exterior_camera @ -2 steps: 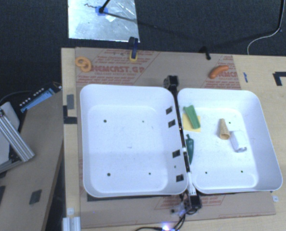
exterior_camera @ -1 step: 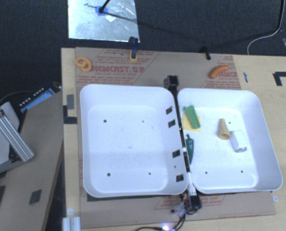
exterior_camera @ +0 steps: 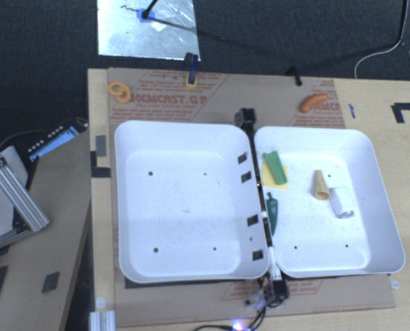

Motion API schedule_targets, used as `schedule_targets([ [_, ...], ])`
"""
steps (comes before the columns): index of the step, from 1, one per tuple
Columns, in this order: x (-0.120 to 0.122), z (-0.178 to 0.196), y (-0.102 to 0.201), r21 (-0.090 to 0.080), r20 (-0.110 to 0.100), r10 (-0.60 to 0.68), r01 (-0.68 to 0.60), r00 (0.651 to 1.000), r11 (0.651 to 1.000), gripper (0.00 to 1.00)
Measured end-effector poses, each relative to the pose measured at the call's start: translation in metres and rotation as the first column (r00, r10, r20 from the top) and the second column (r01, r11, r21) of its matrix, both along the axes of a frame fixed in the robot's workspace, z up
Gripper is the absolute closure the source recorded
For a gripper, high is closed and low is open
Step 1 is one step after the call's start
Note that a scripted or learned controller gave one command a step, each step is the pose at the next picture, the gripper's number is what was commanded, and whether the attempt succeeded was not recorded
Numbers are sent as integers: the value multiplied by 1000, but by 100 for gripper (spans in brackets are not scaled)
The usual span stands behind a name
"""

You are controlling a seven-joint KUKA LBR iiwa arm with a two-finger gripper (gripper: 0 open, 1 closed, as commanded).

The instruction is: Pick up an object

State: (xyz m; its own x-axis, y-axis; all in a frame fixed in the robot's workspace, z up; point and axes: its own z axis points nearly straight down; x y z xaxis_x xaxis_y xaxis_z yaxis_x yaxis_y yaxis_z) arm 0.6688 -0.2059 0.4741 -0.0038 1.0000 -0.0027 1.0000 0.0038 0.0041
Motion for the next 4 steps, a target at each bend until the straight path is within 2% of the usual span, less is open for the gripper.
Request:
schedule_targets([
  [2, 0, 44, 0, -1, 1, 1, -1, 1000, 1000, 100],
  [3, -1, 2, -1, 1, -4, -4, 4, 1000, 1000, 100],
  [4, 0, 48, 0, 0, 3, 2, -2, 1000, 1000, 100],
])
